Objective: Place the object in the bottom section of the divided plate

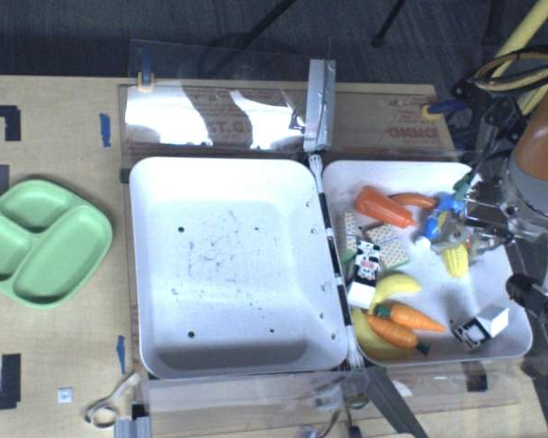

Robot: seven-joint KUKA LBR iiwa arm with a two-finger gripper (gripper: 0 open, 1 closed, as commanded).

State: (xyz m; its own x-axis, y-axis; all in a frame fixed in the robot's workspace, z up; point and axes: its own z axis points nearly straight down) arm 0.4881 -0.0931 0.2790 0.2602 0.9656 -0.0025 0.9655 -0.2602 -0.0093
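**End effector low over the toy corn, plate far across the surface**

The end effector (pixel 463 230) hangs in the right bin (pixel 522 343), at the arm's side of it. Its tip is lost among metal parts and cables, so I cannot tell whether it is spread or closed, and nothing can be seen pinched in it.

Just below it lies a small yellow corn piece (pixel 455 262), seemingly touching or nearly so; that is probably the object meant. A blue item (pixel 444 210) sits just beside the end effector on the far side.

The corn looks like a light, stiff plastic toy, rounded and likely to roll or slip. A hold across its middle, square to its length, seems safest.

Further out, away from the arm, are an orange vegetable (pixel 384 206), a banana (pixel 397 286) and two carrots (pixel 405 322).

Beyond these is the left bin (pixel 164 182). Well beyond that, the green divided plate (pixel 2 210) rests on the surface (pixel 64 135), with its large bottom section (pixel 62 255) bare.
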